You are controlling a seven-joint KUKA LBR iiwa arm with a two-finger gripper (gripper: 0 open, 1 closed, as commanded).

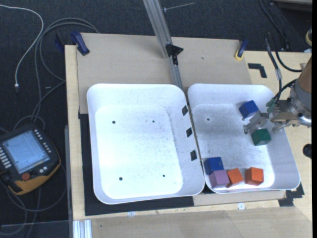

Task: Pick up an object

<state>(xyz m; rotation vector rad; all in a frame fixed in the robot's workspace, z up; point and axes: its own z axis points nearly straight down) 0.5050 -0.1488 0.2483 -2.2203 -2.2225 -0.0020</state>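
Gripper (257, 124) hung over the right white bin (282, 180), touching the small green cube (261, 137); we couldn't tell its fingers' state. Cube seemed light, rigid: we'd pinch opposite flat faces.

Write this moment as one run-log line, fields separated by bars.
pincer: low in right bin | nearest: green block, just below it | grasp: not confirmed | blue block: behind pincer

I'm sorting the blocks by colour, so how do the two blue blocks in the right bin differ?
The upper blue block lies near the bin's far side, alone, close to the gripper; the lower blue block sits at the near edge, touching the purple block. The upper one looks lighter blue and turned at an angle; the lower one is darker and squarer to the bin. Both are small cubes.
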